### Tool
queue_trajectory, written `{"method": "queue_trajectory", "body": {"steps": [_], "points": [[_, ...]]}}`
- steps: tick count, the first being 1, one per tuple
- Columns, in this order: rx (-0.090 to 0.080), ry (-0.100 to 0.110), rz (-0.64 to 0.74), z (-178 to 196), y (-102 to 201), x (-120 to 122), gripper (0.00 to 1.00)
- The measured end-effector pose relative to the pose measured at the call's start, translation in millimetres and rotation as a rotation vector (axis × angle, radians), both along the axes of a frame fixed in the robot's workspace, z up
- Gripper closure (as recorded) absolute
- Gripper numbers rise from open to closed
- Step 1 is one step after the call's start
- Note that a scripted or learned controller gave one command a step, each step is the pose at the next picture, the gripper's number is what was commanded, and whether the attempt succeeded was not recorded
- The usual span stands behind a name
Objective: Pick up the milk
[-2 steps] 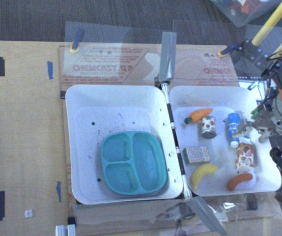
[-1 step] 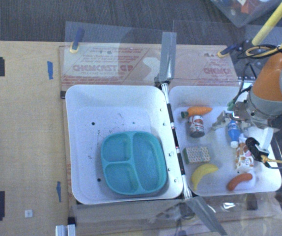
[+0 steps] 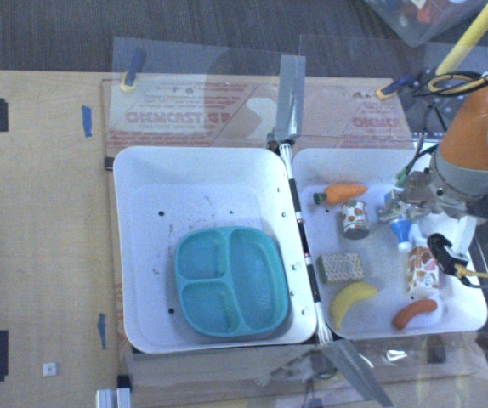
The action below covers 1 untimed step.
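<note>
I see the gripper (image 3: 407, 204) low over the right bin (image 3: 473, 313), near its back right part, but I cannot tell how it is set, because the wrist covers it. Just below it there is a small blue and white object (image 3: 402, 230). Next to that, toward the front, stands the milk (image 3: 422, 269), a white carton with red and orange print, apart from the gripper. A sausage (image 3: 415, 313) lies just in front of the carton. Further left are a can (image 3: 355, 219), a carrot (image 3: 342, 194), a sponge (image 3: 343, 267) and a banana (image 3: 351, 297). The left bin (image 3: 142, 185) holds a teal divided plate (image 3: 230, 281).
</note>
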State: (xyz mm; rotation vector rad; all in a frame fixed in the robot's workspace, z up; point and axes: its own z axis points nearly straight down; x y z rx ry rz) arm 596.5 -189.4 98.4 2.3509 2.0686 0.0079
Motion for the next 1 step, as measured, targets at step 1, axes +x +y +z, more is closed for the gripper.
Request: {"method": "queue_trajectory", "body": {"steps": [1], "points": [[0.004,0.01,-0.119,75.2,43.9,8.2,1.0]]}}
